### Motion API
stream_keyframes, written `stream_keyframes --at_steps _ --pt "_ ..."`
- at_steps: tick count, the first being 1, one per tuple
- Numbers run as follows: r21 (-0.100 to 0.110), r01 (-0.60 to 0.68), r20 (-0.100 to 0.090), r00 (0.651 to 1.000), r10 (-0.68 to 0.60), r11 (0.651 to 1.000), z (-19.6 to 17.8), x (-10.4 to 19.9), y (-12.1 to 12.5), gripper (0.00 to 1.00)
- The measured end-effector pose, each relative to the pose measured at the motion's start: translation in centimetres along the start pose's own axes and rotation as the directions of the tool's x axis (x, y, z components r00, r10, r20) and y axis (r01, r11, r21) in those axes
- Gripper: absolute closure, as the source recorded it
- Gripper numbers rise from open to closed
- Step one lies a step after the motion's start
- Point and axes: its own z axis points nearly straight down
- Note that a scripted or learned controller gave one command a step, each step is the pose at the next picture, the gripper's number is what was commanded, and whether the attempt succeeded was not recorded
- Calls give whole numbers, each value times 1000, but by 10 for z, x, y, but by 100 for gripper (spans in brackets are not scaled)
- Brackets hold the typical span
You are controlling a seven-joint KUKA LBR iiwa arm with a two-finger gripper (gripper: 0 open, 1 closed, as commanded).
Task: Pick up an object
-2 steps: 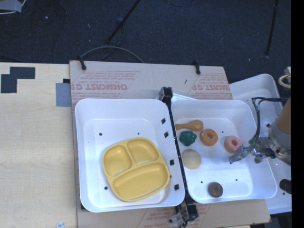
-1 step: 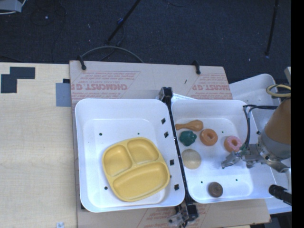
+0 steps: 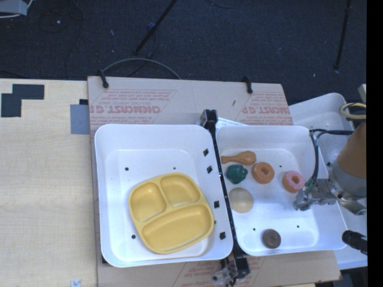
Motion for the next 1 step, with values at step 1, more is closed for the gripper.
stream_keyframes --at_steps 1 --pt "-7 5 3 1000 -5 1000 -43 4 -2 100"
